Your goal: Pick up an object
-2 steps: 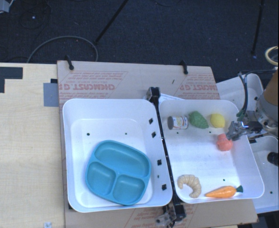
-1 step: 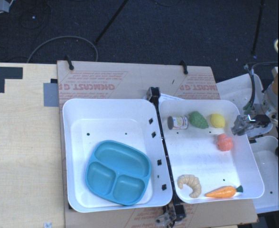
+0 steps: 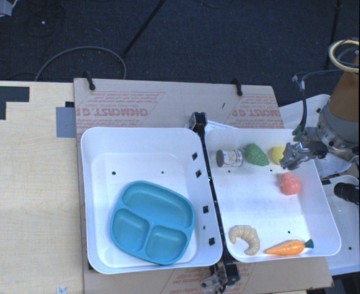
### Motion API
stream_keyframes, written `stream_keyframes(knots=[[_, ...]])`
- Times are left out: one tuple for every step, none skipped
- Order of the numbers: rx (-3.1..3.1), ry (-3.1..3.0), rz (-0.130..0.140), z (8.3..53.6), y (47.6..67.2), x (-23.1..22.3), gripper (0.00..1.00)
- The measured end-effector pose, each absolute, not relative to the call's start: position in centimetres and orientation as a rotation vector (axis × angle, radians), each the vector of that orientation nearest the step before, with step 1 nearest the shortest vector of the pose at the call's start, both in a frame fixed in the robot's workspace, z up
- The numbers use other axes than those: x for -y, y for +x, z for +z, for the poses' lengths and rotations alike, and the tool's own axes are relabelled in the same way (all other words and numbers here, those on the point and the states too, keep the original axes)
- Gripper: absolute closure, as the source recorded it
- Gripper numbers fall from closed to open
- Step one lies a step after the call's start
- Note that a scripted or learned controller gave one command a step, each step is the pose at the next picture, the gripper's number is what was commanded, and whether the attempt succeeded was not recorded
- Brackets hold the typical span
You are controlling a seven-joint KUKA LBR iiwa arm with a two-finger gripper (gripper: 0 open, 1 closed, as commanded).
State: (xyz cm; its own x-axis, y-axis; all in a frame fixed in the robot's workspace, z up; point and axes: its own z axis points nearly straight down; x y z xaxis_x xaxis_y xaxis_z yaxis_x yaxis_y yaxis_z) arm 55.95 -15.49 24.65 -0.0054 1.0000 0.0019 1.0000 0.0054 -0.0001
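The right bin (image 3: pixel 259 195) holds several small items: a little jar lying on its side (image 3: pixel 230 158), a green leafy toy (image 3: pixel 255 154), a yellow toy (image 3: pixel 277 154), a pink ball-like toy (image 3: pixel 290 184), a beige shrimp toy (image 3: pixel 245 238) and an orange carrot (image 3: pixel 286 247). My gripper (image 3: pixel 292 155) hangs at the bin's far right edge, just right of the yellow toy and above the pink one. Nothing shows between its fingers.
The left bin (image 3: pixel 100 158) contains a blue divided plate (image 3: pixel 152 221). A black divider (image 3: pixel 207 188) runs between the bins. The arm's body (image 3: pixel 342 115) and cables sit at the right, past the bin's rim. Cardboard lies under both bins.
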Motion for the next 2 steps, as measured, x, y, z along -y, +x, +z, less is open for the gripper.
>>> stream_keyframes(knots=[[2.226,-2.214,-0.001,25.3,57.1,10.0,1.00],[2.225,-2.214,0.000,25.7,57.9,5.2,1.00]])
